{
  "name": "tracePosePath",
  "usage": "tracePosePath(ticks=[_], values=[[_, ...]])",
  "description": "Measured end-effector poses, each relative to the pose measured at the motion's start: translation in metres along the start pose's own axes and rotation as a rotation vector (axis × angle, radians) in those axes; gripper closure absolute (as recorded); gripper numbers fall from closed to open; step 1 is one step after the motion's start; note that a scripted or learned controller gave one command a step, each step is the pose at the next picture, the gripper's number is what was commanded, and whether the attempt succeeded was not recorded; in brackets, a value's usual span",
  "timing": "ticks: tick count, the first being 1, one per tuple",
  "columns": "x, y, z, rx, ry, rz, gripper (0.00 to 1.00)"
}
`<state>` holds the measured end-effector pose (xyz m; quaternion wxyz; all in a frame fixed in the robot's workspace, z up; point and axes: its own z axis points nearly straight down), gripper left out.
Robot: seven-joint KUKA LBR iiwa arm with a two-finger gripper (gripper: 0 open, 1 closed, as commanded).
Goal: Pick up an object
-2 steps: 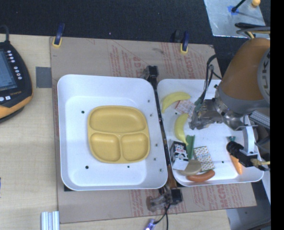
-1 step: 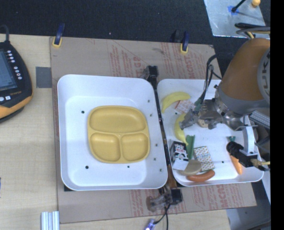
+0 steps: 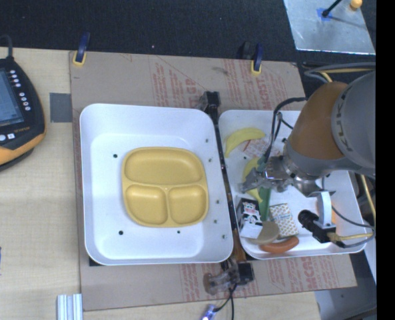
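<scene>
My gripper (image 3: 265, 181) hangs low over the middle of the right bin (image 3: 249, 117), with the grey arm and its orange band reaching in from the right. Under and around it lie several small things. A yellow banana (image 3: 242, 139) rests at the bin's far left. A green piece (image 3: 262, 202) lies just below the gripper, partly hidden by it. Toward the near edge are a black-and-white card (image 3: 250, 213), a speckled packet (image 3: 282, 217), a tan disc (image 3: 269, 231) and a red sausage (image 3: 280, 246). I see nothing held between the fingers.
The left bin (image 3: 97, 179) holds a yellow divided plate (image 3: 165, 185). A teach pendant (image 3: 7, 115) lies on the bench at far left. Blue clamps (image 3: 81, 49) (image 3: 256, 57) pin the cardboard sheet at the back.
</scene>
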<state>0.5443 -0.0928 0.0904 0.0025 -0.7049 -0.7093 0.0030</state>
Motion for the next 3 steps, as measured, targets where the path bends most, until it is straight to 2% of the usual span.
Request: tracePosePath(ticks=[1, 2, 3], values=[[-0.012, -0.039, -0.001, -0.004, 0.000, -0.001, 0.00], [-0.013, -0.038, -0.011, -0.002, -0.001, -0.008, 1.00], [0.046, 0.000, -0.102, -0.007, 0.002, 0.002, 1.00]])
